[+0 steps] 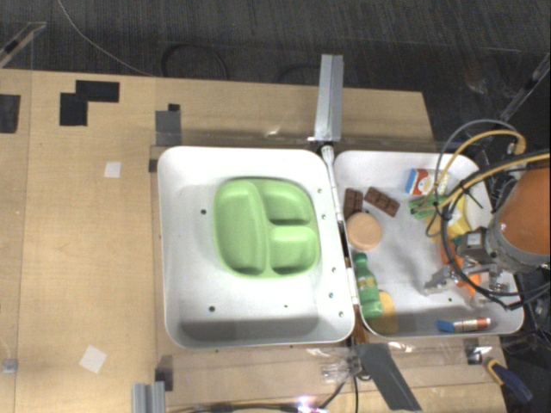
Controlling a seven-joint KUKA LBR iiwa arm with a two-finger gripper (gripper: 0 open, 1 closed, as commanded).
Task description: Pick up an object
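Marker [463, 324] lies at right bin's [405, 269] near edge, just below the claw [448, 278]. Claw hangs low over that bin's floor; can't tell its opening, nothing visibly gripped. Green bottle [366, 284] along bin's left wall.

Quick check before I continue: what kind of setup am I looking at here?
Probably a robotics lab bin-picking bench: two shallow white bins side by side on a wooden bench, a green divided tray in the left one, small items like a green bottle in the right, loose cabling at the arm.
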